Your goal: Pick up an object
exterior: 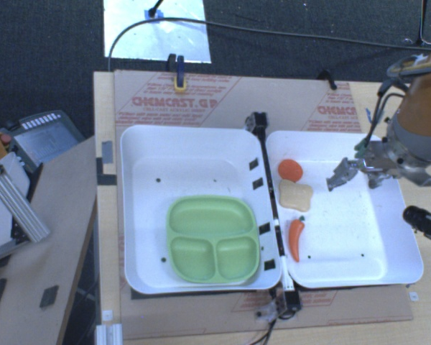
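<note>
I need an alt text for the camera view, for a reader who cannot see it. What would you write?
A grey robot arm's hand hovers over the right white bin, which holds an orange ball, a beige piece and a small carrot along its left side. The left white bin holds a green divided plate.

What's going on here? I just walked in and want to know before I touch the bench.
A robot arm reaches in from the right, its gripper poised over the right bin with nothing between its fingers. Along that bin's left side lie an orange ball-like item, a beige piece and an orange carrot-shaped toy, none picked up yet. The left bin holds a green divided plate.
</note>
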